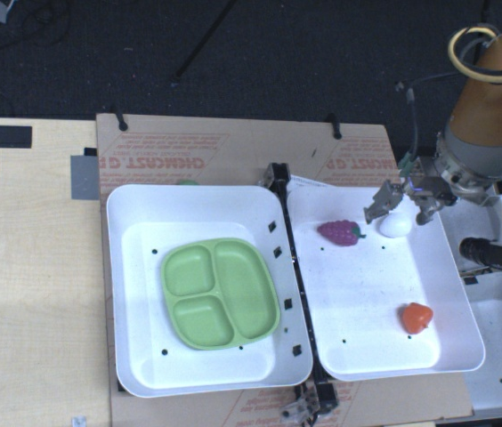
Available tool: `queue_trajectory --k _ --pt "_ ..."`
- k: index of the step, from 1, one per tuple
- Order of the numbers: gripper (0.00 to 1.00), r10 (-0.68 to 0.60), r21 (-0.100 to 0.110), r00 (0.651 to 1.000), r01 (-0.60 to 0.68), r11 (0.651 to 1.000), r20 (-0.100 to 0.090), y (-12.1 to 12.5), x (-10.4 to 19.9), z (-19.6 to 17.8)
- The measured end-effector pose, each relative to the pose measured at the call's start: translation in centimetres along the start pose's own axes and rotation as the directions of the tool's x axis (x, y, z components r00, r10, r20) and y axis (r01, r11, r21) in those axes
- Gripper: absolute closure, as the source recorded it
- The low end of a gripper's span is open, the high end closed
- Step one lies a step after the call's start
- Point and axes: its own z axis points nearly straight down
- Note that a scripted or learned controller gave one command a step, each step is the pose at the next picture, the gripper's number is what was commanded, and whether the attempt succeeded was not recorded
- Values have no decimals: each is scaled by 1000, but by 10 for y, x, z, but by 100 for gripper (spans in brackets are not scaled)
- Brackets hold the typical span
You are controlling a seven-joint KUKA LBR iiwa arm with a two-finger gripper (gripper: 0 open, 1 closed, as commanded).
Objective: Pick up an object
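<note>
1. Hand (406,205): two-finger, at the far edge of the right bin (451,327), on the grey arm (478,140) reaching in from the right. Its fingers stand spread wide, one on each side of a white round object (395,225). The view does not settle whether they touch it, so no hold is claimed.

2. White round object: smooth, egg- or ball-like, lying on the right bin's floor near its far wall, just below the hand. Judged light, hard and slippery, so it would likely roll or squirt out under an off-centre pinch. Best taken across its widest middle, with the fingers level.

3. Purple fruit toy (340,232): lumpy, like a grape bunch, with a small green stalk end. It lies just left of the white object and apart from it. Probably light plastic; the bumpy surface should give good purchase across the short axis.

4. Red-orange toy (416,318): small and rounded, perhaps a pepper or tomato, near the right bin's near right side, well apart from the others. Likely light and fairly stiff.

5. Green divided plate (220,292): three compartments, lying flat in the left bin (135,238). It is wide and shallow, and only the rim offers a grip.
</note>
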Motion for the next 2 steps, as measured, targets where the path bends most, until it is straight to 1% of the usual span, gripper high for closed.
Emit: queue_trajectory --k 1,2 --pt "0 -2 -12 1000 2 1000 2 2 0 -6" --pt "0 -2 -4 1000 2 1000 0 -3 6 55"
